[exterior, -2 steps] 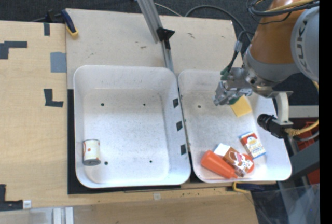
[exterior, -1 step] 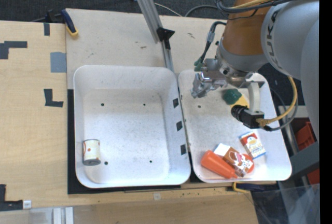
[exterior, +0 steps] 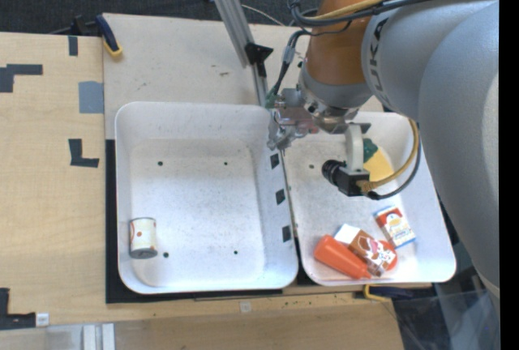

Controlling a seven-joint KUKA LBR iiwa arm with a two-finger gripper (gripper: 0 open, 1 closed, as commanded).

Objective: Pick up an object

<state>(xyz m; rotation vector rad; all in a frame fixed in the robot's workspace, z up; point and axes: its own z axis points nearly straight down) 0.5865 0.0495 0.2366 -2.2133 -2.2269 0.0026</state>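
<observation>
My gripper [exterior: 281, 130] hangs low over the top of the ridge between the two white bins, at the right bin's far left corner. Nothing shows between its tips. The wrist and orange band cover the back of the right bin [exterior: 312, 202]. Near that bin's front lie an orange tube-like piece [exterior: 339, 257], a brown and red packet [exterior: 373, 249] touching it, and a small white, orange and blue carton [exterior: 395, 227]. A yellow and green thing [exterior: 376, 160] sits further back, partly hidden by the arm. A small cylindrical can [exterior: 143, 237] stands in the left bin [exterior: 195, 178] at its front left.
Above the bins a slanted metal rail [exterior: 229, 4] runs down to the gripper's area. A yellow and blue clamp [exterior: 109, 36] sits on the bench at the back left. The arm's bulk covers the right side of the view.
</observation>
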